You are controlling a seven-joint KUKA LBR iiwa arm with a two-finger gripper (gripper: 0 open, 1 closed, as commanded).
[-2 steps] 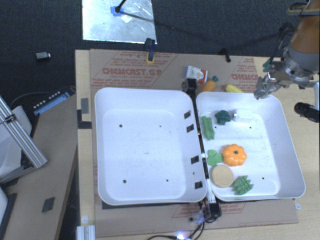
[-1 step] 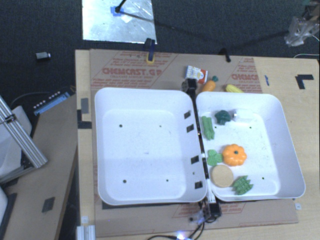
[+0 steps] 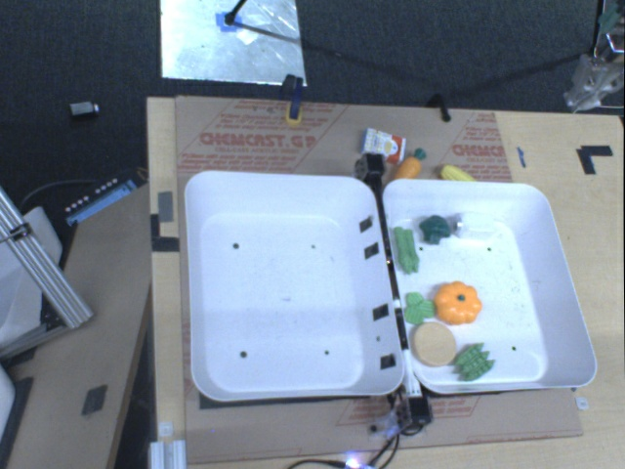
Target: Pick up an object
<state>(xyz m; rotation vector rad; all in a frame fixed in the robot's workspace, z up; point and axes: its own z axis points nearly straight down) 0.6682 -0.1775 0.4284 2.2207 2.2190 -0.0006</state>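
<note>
Jaws clear of bins; ribbed pumpkin, perhaps plastic, beside disc.

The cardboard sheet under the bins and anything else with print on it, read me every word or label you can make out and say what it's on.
"CHEMCAST GP": red print on the cardboard sheet behind the left bin, partly faint.
"CHEMCAST": the same red print behind the right bin, cut off by the bin's rim.
Small red and white packet behind the bins: print too small to read.
Red print along the cardboard's front edge: too blurred to read.
</note>
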